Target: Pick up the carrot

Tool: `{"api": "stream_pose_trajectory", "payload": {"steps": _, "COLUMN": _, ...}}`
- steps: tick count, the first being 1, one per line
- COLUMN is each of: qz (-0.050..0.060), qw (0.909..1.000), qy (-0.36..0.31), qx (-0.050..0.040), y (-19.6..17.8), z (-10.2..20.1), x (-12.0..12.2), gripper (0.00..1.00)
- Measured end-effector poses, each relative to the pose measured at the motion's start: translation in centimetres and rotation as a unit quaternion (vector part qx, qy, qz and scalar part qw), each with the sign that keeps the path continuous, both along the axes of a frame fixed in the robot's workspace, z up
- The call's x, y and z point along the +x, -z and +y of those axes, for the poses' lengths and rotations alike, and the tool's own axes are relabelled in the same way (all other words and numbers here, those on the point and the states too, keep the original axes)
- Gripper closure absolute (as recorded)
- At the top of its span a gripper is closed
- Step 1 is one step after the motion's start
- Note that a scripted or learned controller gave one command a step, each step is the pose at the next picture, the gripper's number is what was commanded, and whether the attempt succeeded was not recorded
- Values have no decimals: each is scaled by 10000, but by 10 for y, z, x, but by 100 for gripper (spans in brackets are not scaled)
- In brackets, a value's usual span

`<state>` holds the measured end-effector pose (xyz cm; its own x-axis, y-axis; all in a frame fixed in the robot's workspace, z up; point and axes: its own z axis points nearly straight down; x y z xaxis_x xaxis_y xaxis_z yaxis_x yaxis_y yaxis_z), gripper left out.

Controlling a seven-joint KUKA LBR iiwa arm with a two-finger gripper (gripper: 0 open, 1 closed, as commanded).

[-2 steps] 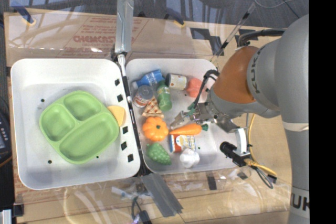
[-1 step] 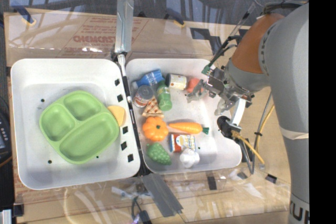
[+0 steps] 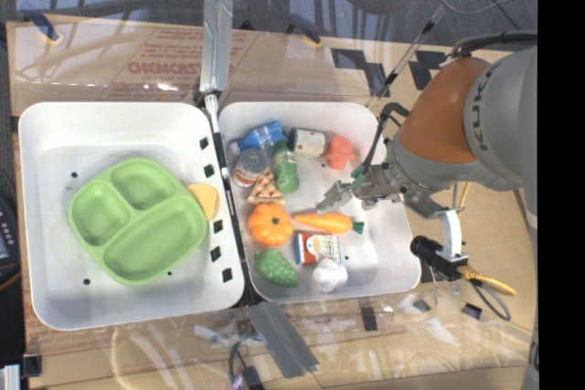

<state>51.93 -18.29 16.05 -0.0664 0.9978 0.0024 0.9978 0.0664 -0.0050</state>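
The carrot (image 3: 322, 222) is orange with a green stub at its right end. It lies flat across the middle of the right bin (image 3: 395, 262), just right of an orange pumpkin (image 3: 270, 225). My gripper (image 3: 343, 194) hangs low over the bin, just above and slightly right of the carrot's middle, on the grey arm with its orange band (image 3: 439, 119) reaching in from the right. The carrot rests on the bin floor, and nothing shows as held.
Around the carrot lie a red box (image 3: 318, 247), a white garlic (image 3: 331, 274), green grapes (image 3: 276, 268), a pizza slice (image 3: 265, 188), a green bottle (image 3: 285, 171), cans (image 3: 249, 167) and a pink toy (image 3: 340, 151). The left bin (image 3: 37, 196) holds a green divided plate (image 3: 137, 219).
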Motion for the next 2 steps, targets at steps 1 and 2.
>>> {"api": "stream_pose_trajectory", "payload": {"steps": 1, "qz": -22, "qw": 9986, "qy": -530, "qx": -1, "y": 69, "z": 57, "x": -28, "gripper": 0}}
{"api": "stream_pose_trajectory", "payload": {"steps": 2, "qz": -4, "qw": 9910, "qy": 1336, "qx": -9, "y": 70, "z": 81, "x": 12, "gripper": 0}}
